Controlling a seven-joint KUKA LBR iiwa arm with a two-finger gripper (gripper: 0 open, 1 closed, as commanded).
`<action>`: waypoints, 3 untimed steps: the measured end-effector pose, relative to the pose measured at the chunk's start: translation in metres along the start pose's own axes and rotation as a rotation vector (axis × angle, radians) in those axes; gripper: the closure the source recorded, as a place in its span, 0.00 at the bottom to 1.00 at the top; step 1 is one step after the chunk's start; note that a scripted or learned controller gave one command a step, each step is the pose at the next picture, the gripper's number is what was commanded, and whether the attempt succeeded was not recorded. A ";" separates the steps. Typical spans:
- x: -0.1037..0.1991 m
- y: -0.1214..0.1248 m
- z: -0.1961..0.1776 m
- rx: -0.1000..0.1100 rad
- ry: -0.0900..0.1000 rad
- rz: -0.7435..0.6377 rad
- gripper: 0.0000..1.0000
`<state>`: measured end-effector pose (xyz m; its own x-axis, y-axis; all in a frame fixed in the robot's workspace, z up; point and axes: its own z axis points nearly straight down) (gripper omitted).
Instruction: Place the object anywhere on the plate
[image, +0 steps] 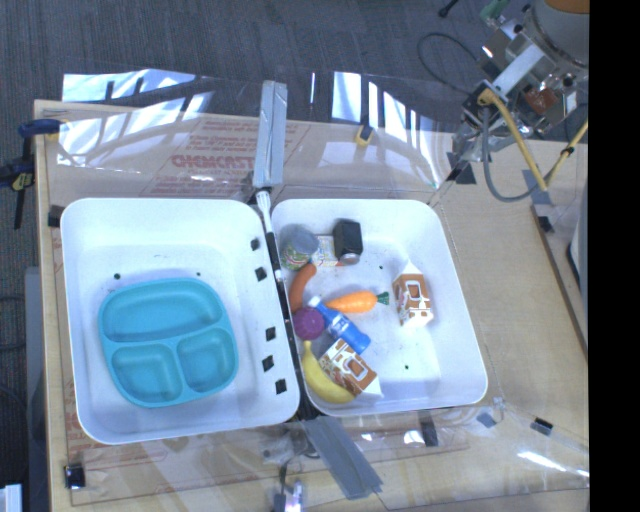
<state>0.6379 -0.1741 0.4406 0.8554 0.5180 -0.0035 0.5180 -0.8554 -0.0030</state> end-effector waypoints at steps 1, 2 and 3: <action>-0.011 0.033 0.000 0.000 0.001 0.166 1.00; -0.125 -0.033 -0.001 0.000 0.002 0.293 1.00; -0.065 0.001 0.000 0.001 -0.001 0.331 1.00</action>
<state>0.5828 -0.2088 0.4405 0.9772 0.2123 -0.0054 0.2122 -0.9772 -0.0027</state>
